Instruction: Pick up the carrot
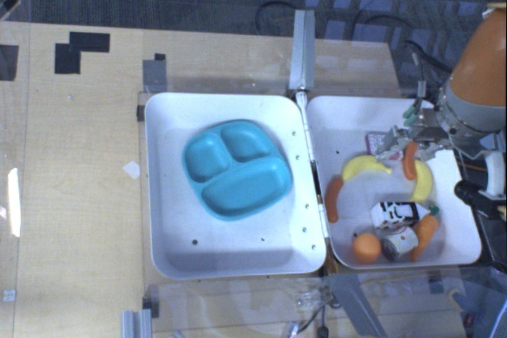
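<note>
The carrot point(426, 232) is orange with a small green top. It lies slanted near the front right corner of the right bin point(467, 253), beside a black-and-white item point(396, 211). My gripper point(409, 143) hovers further back in the same bin, over the banana point(424, 182), well apart from the carrot. Its fingers point(391, 141) look spread open. The upper end of a short red-orange piece point(409, 162) lies just below and between them, and it does not look gripped.
The right bin also holds an orange point(366, 247), a reddish sausage point(333, 199) by the left wall, a grey lump point(396, 246) and a small pink card point(374, 142). The left bin point(162, 249) bears a blue divided plate point(236, 169).
</note>
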Tool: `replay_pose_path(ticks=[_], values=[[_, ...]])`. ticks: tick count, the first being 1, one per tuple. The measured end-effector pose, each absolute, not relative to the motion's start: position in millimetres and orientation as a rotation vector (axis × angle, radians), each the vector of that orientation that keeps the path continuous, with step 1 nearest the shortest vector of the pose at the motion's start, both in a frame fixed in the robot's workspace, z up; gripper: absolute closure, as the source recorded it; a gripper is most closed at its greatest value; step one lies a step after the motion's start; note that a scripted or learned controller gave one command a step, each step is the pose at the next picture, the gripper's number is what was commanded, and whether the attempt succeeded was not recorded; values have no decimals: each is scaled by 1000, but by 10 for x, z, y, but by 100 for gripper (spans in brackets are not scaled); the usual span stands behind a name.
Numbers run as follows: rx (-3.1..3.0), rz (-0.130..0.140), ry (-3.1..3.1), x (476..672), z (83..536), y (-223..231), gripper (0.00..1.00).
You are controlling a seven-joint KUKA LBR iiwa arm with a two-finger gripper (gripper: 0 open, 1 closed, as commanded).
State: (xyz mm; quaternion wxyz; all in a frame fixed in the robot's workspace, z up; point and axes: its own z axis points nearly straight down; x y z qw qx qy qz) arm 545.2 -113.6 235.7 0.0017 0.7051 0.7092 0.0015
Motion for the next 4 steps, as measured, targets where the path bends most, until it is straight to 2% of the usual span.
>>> replay_pose_path(ticks=[1,2,3,4], values=[[2460,5,1948,4883,2048,-1922,0],[2646,17,1674,4917,892,-1817,0],[2349,5,2080,5527,1786,-1913,0],[1818,9,2544,4919,899,-2020,0]])
